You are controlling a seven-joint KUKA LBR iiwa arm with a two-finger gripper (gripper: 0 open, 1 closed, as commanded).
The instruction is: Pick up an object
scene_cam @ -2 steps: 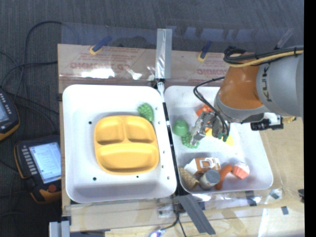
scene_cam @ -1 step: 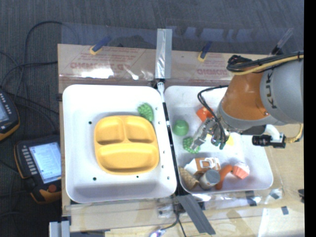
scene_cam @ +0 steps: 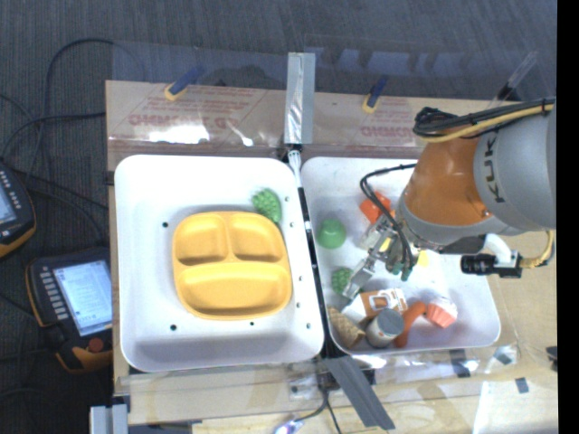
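Observation:
My gripper (scene_cam: 366,260) hangs over the middle of the right bin (scene_cam: 484,328), with its fingers spread and nothing between them. A green ball (scene_cam: 331,233) lies just to its left. Right below the lower finger sits a small green leafy piece (scene_cam: 342,280). An orange item (scene_cam: 371,211) peeks out from under the wrist. Along the front wall of the bin lie a white and orange box (scene_cam: 384,301), a grey can (scene_cam: 387,325), an orange carrot-like piece (scene_cam: 414,318) and a white item with a salmon cap (scene_cam: 441,312).
The left bin (scene_cam: 145,333) holds a yellow divided plate (scene_cam: 233,262) with a green broccoli-like piece (scene_cam: 267,203) at its far right corner. The arm's orange band (scene_cam: 448,183) covers the right bin's back right part. A tablet (scene_cam: 72,292) lies left of the bench.

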